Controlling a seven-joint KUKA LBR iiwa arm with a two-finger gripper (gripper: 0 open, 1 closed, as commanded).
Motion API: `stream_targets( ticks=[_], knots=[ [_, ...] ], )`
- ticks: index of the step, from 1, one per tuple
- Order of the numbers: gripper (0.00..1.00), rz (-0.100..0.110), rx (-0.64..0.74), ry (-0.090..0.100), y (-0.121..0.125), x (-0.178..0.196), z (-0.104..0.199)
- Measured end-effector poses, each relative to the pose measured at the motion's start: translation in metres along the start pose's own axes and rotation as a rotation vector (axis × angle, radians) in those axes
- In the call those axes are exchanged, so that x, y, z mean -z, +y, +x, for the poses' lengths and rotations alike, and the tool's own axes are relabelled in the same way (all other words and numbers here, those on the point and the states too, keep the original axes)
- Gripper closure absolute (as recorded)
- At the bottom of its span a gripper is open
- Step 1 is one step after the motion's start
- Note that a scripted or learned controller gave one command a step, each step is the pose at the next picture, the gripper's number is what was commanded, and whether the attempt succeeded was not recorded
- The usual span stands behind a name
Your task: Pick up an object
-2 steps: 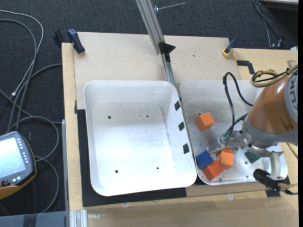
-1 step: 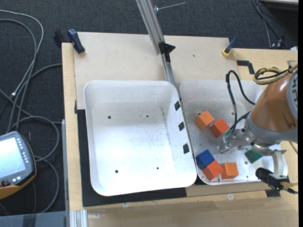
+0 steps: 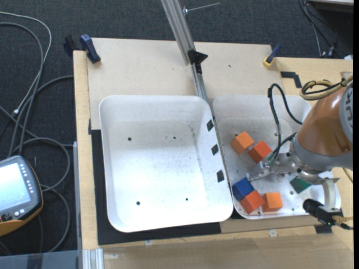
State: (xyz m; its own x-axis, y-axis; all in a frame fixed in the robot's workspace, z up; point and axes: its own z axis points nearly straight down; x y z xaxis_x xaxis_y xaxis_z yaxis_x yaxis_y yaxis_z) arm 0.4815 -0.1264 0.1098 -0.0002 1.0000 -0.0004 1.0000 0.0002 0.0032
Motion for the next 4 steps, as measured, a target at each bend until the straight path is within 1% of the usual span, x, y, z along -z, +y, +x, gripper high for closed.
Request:
stream_targets(
  ticks=[1,2,3,4],
  knots=[
    [0.00,-0.002,0.002,-0.001,0.001,0.045,0.006],
    [0.00,0.001,-0.002,-0.002,-0.001,0.051,-0.021],
    [0.00,0.003,0.006,0.002,0.073,-0.013,0.026],
    [0.00,-0.002,0.004,-0.004,0.133,-0.010,0.039]
  ],
)
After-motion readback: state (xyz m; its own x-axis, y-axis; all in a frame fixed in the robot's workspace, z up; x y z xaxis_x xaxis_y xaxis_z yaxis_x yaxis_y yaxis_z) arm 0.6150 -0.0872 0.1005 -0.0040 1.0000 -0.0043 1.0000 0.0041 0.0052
